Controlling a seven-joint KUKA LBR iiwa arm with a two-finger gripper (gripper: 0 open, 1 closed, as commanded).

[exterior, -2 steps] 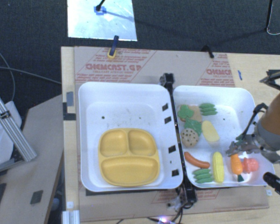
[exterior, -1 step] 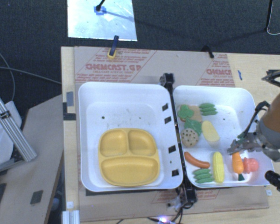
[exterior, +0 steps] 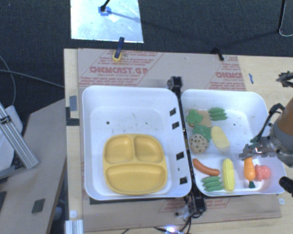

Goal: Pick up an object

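The right bin (exterior: 244, 101) holds several toy foods: a green pea pod (exterior: 217, 113), a tan piece (exterior: 195, 116), a green leafy piece (exterior: 202, 130), a round cookie (exterior: 198, 142), a pale yellow lump (exterior: 220, 137), a sausage (exterior: 206, 167), a corn cob (exterior: 228, 174), green beans (exterior: 211, 183), an orange carrot (exterior: 249, 170) and a pink-red piece (exterior: 262, 172). My gripper (exterior: 252, 152) reaches in from the right and hangs just above the carrot's top end, near the bin's right wall. I see nothing held in it.
The left bin (exterior: 132, 99) bears a yellow divided plate (exterior: 135, 163). A black divider with clips (exterior: 181, 130) runs between the bins. Cardboard (exterior: 136, 69) lies under both. A metal stand (exterior: 10, 130) rises at the left.
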